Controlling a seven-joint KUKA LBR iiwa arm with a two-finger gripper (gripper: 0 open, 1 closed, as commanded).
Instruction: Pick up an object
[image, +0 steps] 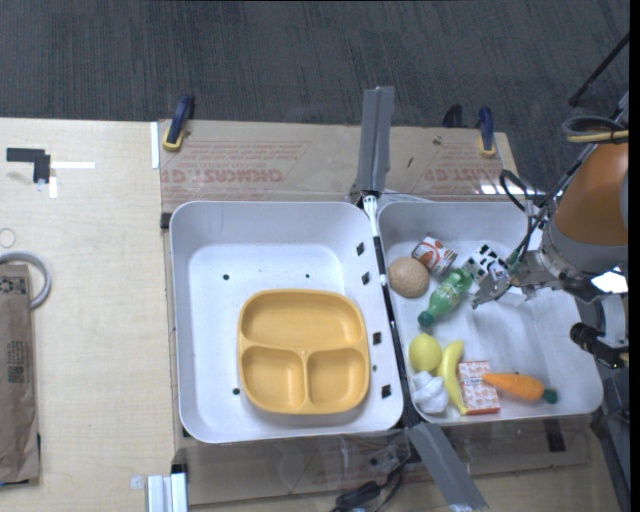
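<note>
Right bin (570, 330): green bottle (446, 293) diagonal, cap lower-left; gripper (490, 291) beside.

1. Both white bins (200, 330) look like smooth, slightly glossy plastic.
2. The yellow divided tray (302, 350) is matt plastic.
3. The green bottle (446, 293) shines like glossy plastic.
4. The bench (80, 300) looks like pale wood, and brown cardboard (270, 165) lies along its far edge.

Bright, even overhead light (soft shadows), sharp focus, mild bin glare.
</note>
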